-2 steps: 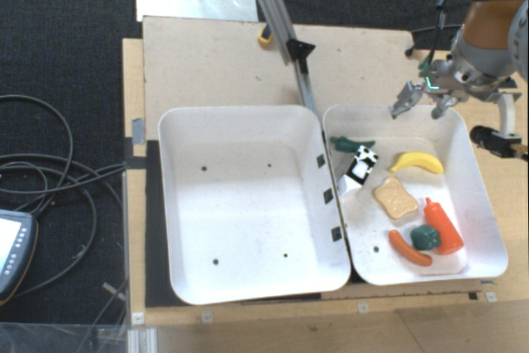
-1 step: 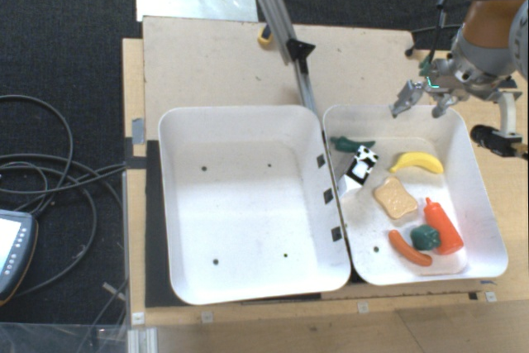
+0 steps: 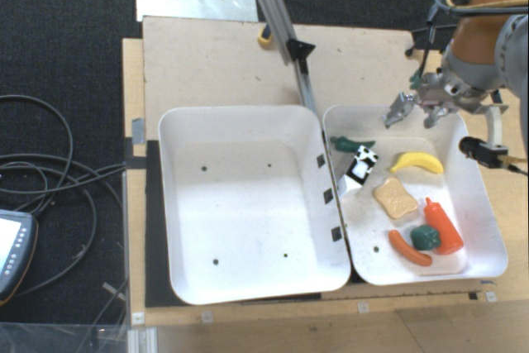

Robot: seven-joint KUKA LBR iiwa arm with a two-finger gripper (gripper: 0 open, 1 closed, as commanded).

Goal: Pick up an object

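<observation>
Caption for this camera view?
Gripper open above right bin holding banana, bread, toys; left bin beside it.

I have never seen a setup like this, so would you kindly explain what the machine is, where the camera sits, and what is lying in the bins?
This is one picture from a camera fixed above a bench, looking down at a slant. The grey machine with the orange band is a robot arm reaching in from the right. Its gripper hangs over the far edge of the right bin, apart from the objects, with nothing between its fingers. Two shallow white bins sit side by side. The right one holds toy items: a banana, a slice of bread, a sausage, an orange carrot-like piece, a dark green lump, a green piece and a black-and-white block. The left bin sits beside it.
</observation>
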